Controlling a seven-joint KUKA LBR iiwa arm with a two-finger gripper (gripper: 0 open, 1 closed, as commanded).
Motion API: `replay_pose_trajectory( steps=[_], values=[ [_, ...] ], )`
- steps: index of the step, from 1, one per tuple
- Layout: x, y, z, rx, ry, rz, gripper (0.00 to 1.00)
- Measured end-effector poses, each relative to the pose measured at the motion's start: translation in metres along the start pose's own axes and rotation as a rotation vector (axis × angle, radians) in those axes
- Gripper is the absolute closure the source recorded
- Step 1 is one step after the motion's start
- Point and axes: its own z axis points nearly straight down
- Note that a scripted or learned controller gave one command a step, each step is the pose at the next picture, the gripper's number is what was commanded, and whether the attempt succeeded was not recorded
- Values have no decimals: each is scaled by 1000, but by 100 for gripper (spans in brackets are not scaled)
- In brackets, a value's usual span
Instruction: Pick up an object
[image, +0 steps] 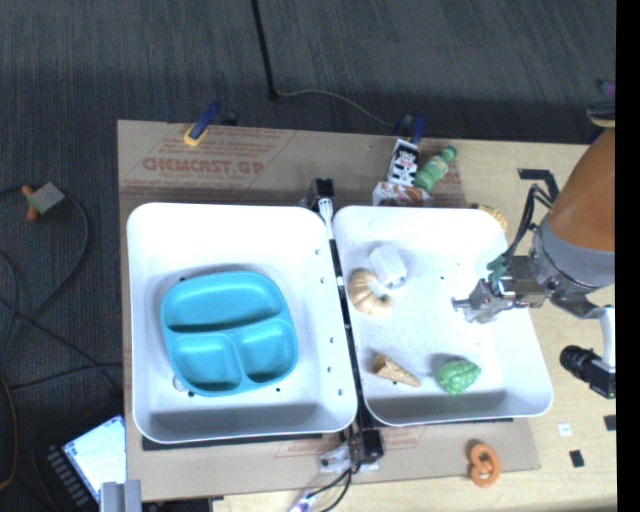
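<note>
Now | tool (472, 305) over right bin (520, 400), grip unreadable | bumpy green toy (457, 375) just below-left | smooth tan croissant (368, 292) well left

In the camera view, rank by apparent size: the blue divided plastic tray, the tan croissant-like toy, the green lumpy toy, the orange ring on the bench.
1. Blue divided plastic tray
2. Tan croissant-like toy
3. Green lumpy toy, close to the croissant, so unsure
4. Orange ring
</note>
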Motion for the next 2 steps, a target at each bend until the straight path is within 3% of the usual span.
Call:
replay_pose_trajectory(
  steps=[1, 2],
  values=[
    [64, 0, 28, -1, 0, -1, 100],
    [49, 51, 73, 1, -1, 1, 100]
  ],
)
